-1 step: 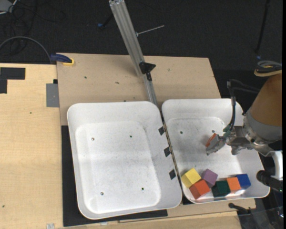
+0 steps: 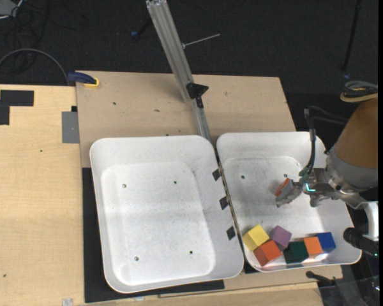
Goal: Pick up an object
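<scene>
The arm comes in from the right, its orange band and grey wrist hanging over the right bin. The end effector sits low over the middle of that bin, pointing left. A small orange-red piece shows right at its tip, but the picture is too coarse to tell whether that is part of the tool or something caught in it, so I cannot tell whether the end effector is released or clenched.

The things to be picked lie in a cluster in the near corner of the right bin, apart from the end effector and nearer the camera. A yellow block is farthest left, with a red block just in front of it and touching it. A purple block sits beside the yellow one. Further right come a dark green block, an orange block and a blue block, packed side by side along the bin's near wall.

The left bin lies next to the right one, their rims meeting at three small black clips. Both bins rest on a light wooden tabletop. A metal rail slants from the top of the view down to the gap between the bins. A small blue and yellow clamp sits at the board's far left corner.
</scene>
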{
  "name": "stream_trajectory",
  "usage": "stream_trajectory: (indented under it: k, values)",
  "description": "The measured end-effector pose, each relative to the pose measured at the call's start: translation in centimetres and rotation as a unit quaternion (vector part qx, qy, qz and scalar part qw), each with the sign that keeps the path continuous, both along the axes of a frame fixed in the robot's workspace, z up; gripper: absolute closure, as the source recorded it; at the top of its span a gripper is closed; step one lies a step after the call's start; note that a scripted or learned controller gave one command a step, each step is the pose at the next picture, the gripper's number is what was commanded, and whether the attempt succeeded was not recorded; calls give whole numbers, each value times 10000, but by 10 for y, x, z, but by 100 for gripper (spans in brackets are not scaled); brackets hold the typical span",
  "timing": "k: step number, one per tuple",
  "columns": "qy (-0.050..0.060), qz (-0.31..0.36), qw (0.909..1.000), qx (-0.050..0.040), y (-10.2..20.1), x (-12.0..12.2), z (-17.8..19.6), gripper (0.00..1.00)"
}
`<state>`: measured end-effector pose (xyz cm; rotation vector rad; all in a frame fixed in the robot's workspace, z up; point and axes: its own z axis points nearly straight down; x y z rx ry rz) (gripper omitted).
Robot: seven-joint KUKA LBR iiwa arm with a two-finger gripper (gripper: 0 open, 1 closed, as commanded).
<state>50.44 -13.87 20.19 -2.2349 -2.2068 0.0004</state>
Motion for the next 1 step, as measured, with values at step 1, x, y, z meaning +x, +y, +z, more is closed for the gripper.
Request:
stream_trajectory:
  k: [1]
  values:
    - [-2, -5, 10000, -1, 0, 0, 0, 0]
